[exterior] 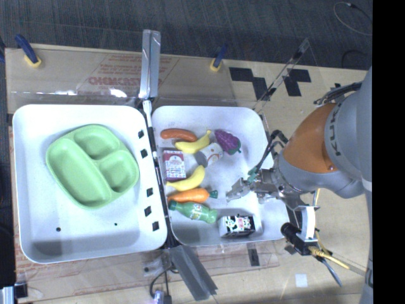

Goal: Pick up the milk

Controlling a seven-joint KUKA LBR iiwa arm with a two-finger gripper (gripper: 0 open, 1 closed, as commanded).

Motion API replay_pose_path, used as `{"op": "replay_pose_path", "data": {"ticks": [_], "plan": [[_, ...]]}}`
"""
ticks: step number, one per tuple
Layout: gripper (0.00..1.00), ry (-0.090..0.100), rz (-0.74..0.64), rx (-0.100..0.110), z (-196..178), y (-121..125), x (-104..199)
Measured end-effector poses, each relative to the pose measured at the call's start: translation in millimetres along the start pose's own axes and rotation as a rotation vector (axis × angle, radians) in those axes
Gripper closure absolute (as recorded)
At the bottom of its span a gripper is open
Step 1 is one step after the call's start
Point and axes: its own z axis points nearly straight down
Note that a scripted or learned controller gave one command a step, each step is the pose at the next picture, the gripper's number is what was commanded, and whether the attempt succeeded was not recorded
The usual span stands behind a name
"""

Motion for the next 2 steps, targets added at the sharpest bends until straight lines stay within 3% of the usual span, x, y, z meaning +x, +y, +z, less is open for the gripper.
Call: {"op": "replay_pose_path", "data": {"ticks": [1, 2], "plan": [[0.0, 0.001, -0.136, 0.002, 36.8, -0.3, 2.3], [0.0, -0.001, -0.238, 0.0, 36.5, 1.3, -5.8]]}}
